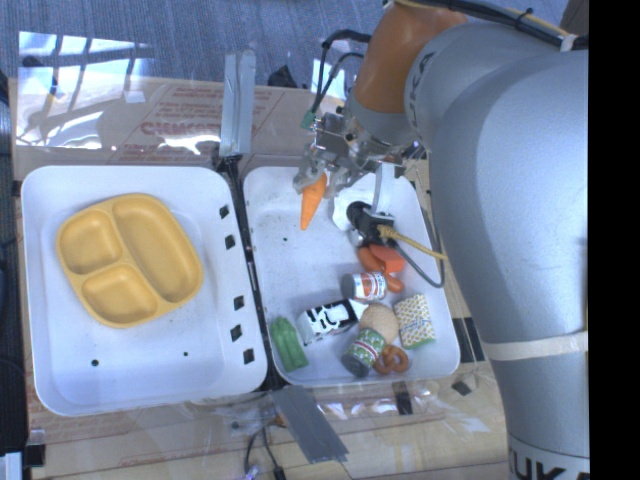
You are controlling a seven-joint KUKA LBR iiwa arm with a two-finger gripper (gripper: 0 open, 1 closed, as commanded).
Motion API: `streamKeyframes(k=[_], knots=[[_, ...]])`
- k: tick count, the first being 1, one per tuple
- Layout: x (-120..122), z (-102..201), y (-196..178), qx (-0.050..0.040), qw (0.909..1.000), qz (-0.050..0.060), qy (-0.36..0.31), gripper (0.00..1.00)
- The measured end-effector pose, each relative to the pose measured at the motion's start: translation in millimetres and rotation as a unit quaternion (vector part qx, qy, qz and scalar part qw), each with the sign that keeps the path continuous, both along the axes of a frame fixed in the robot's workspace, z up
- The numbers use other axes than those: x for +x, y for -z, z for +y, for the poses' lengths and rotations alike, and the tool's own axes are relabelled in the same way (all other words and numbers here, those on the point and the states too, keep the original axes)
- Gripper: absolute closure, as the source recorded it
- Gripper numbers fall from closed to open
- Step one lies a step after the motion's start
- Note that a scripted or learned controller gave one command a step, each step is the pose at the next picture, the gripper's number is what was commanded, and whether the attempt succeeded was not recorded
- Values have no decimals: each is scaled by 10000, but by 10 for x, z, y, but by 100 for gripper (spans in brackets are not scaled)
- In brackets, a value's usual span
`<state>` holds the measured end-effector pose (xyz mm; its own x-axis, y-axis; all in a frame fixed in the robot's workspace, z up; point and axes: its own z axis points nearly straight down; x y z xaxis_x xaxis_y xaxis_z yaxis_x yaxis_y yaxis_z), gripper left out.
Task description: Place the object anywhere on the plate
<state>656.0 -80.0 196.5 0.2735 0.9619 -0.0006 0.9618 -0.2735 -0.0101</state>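
Pinching a tapered, smooth orange carrot (312, 201) in the gripper (322, 175), three o'clock from the glossy yellow sectioned plate (128, 258).

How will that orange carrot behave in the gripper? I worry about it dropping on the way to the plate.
The carrot hangs from its thick top at the gripper, point down, so it looks stiff. Its tapered, smooth-looking body could probably slip or swing. If set on the yellow plate, its round shape might roll.
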Motion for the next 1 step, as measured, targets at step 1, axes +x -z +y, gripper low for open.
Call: streamKeyframes(k=[1], knots=[[-117, 683, -60, 2, 9980, -18, -639, 100]])
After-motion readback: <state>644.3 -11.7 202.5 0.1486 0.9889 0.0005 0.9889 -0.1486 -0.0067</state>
